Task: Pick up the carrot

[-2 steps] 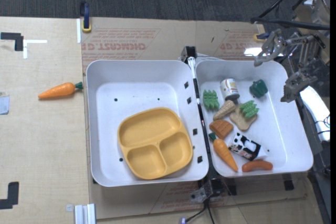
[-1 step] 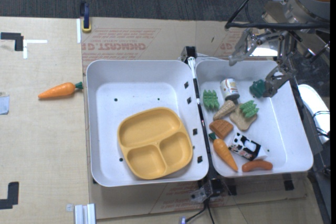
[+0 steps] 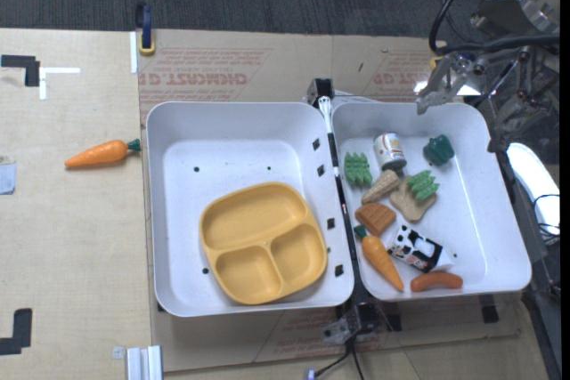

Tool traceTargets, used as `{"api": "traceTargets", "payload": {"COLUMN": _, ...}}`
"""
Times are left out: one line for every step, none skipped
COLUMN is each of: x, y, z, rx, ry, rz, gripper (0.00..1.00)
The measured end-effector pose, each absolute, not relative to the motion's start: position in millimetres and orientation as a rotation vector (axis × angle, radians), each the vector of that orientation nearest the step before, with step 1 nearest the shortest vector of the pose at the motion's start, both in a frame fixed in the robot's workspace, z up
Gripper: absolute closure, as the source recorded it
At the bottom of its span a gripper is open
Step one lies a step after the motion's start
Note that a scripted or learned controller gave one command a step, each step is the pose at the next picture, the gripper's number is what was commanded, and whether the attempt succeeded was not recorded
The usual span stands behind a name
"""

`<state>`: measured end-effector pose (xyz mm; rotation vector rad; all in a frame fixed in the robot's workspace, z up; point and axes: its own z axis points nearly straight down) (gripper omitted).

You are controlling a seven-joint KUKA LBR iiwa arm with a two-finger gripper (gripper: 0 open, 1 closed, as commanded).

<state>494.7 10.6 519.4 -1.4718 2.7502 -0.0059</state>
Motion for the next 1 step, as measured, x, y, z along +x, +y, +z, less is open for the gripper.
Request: {"api": "traceTargets", "payload": {"x": 482.0, "y": -18.6, "z": 543.9, "rx": -2.008, "ry": 2.382, "rz": -0.019, "gripper": 0.0}}
